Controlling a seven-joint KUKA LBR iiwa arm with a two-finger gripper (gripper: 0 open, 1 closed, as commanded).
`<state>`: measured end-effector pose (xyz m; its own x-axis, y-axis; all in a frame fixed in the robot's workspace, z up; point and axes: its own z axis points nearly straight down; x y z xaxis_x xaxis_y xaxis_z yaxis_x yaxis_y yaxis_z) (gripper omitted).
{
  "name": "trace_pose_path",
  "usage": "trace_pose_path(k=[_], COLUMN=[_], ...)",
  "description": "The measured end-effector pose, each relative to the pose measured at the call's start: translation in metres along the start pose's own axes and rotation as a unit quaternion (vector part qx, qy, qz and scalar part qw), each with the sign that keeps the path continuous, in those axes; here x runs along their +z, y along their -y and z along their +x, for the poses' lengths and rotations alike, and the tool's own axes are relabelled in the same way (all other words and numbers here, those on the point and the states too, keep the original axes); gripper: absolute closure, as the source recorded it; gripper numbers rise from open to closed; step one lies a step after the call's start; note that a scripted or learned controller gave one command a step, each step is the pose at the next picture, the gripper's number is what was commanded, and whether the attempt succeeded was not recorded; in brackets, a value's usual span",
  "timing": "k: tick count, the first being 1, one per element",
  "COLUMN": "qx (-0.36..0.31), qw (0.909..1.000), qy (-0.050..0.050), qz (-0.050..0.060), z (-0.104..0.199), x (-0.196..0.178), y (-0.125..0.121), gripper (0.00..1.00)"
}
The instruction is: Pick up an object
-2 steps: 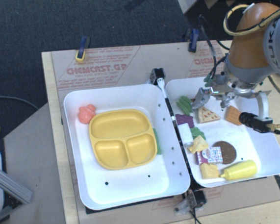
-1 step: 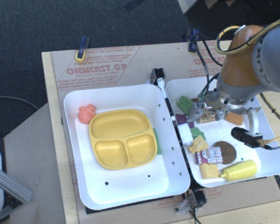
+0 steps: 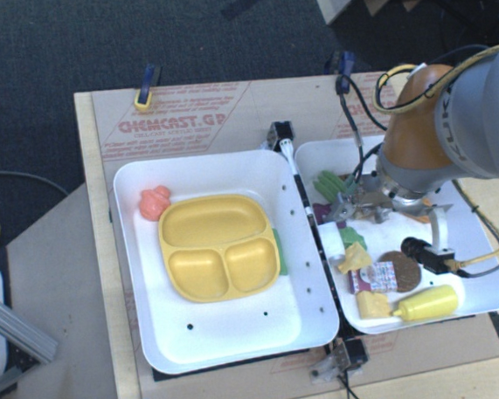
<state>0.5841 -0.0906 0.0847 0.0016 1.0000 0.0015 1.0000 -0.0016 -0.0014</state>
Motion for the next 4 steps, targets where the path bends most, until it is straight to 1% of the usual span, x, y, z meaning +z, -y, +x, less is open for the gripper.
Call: trace_pose_path(k=[1, 2, 3, 4], qx=[0.000, -0.001, -0.002, -0.001], qw=[1.0000, 1.0000, 1.0000, 1.0000], qy=[0.000, 0.002, 0.001, 0.001], qz=[-0.004, -0.004, -0.005, -0.003], z=[0.000, -0.003, 0.004, 0.004], x=[-0.014, -0.077, -0.124, -0.142], y=[-0.002, -0.003, -0.008, -0.009], gripper=[1.00, 1.00, 1.00, 1.00])
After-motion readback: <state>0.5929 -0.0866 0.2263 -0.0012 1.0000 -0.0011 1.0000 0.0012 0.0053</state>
